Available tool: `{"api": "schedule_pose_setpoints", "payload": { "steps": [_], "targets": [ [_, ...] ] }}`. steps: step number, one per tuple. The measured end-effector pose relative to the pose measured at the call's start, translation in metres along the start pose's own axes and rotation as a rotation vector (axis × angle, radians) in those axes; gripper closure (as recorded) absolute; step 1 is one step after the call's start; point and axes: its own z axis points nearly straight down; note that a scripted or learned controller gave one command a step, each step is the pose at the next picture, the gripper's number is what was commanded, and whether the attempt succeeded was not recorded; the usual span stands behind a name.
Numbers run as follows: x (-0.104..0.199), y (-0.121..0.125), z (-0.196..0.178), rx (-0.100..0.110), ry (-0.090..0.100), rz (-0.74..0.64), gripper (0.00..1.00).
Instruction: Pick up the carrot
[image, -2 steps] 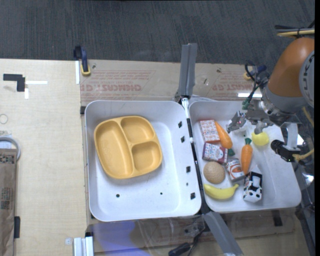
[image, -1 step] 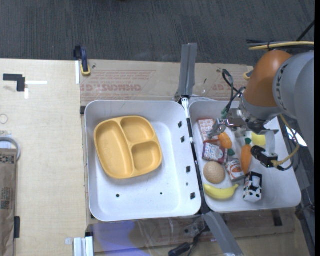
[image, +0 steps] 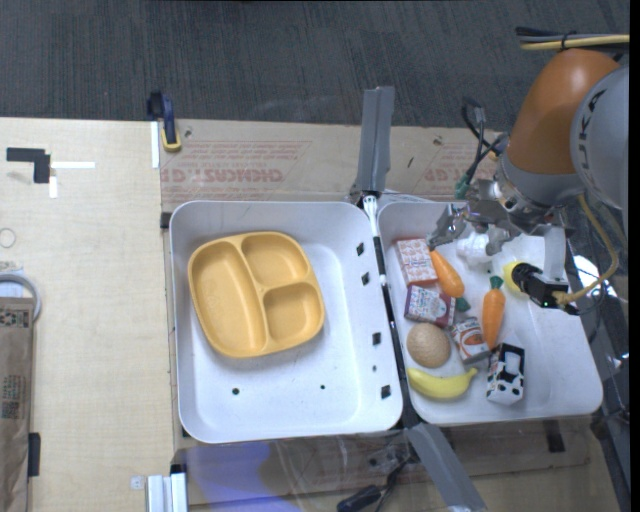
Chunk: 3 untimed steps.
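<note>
Carrot (image: 493, 311) lies in the right bin (image: 560, 395); yellow tray (image: 256, 292) fills left bin (image: 290, 400); fingers' (image: 452, 226) state unclear.

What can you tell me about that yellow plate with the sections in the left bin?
The yellow plate is a rounded, plastic-looking dish with three compartments, one long and two smaller. It lies flat, right side up and turned a little askew, in the upper left part of the left bin. Its compartments hold nothing, and only the bin floor touches it.

yellow divided plate (image: 256, 293) in white bin (image: 200, 380). two orange carrots (image: 447, 272) (image: 493, 310) with green tops, yellow banana (image: 441, 383), tan egg-like ball (image: 428, 345), black-and-white cow-patterned carton (image: 506, 374). grey arm (image: 600, 120) with orange band (image: 556, 100).
</note>
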Motion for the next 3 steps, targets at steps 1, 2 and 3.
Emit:
{"api": "schedule_pose_setpoints", "payload": {
  "steps": [1,2,3],
  "targets": [
    [-0.037,-0.021,0.0,0.002,0.0,0.01,0.0],
    [-0.014,0.0,-0.005,0.001,0.0,-0.031,0.0],
    [-0.017,-0.017,0.091,-0.001,0.001,0.169,0.0]
  ]
}}
